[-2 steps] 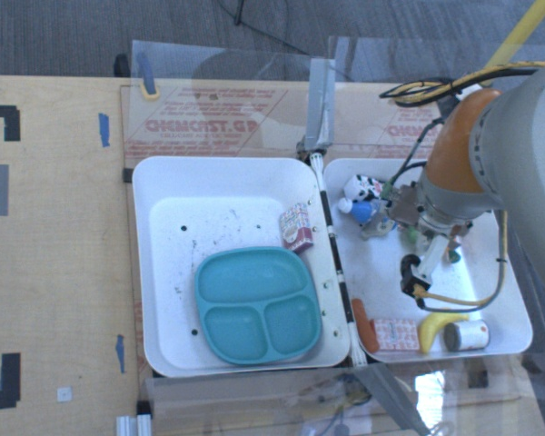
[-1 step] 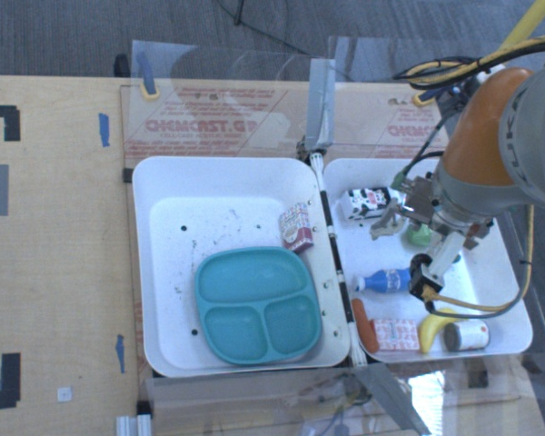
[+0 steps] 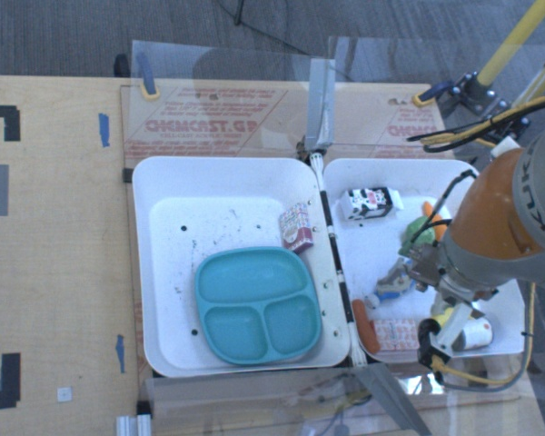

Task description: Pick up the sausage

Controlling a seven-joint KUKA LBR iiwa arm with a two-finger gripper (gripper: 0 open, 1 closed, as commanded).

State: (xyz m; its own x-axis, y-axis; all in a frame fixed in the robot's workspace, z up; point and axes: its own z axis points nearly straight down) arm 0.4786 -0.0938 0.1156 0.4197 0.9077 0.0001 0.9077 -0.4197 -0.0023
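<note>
1. Reaching in from the right, the arm hangs over the right bin, and its gripper sits low near the bin's middle. Whether it is open or closed cannot be told from this angle, and nothing can be seen held in it.
2. The sausage, a reddish-brown piece, lies at the near left corner of the right bin, close against the divider wall and touching the edge of a red-and-white packet.
3. The gripper is near the sausage but not on it; it sits up and to the right of it, with a small blue item just under it.
4. Doing this step well probably means shifting toward the corner first, then coming straight down over the middle of the sausage.
5. The sausage runs roughly along the divider, so closing across its short width looks the safest choice.
6. The wall is the main risk: a finger on that side could catch the rim or push the sausage aside, so a little clearance from the divider seems wise.
7. Other things lie elsewhere: a cow-print carton at the far end, a white cup by the arm, and a teal plate and a small can in the left bin.
</note>
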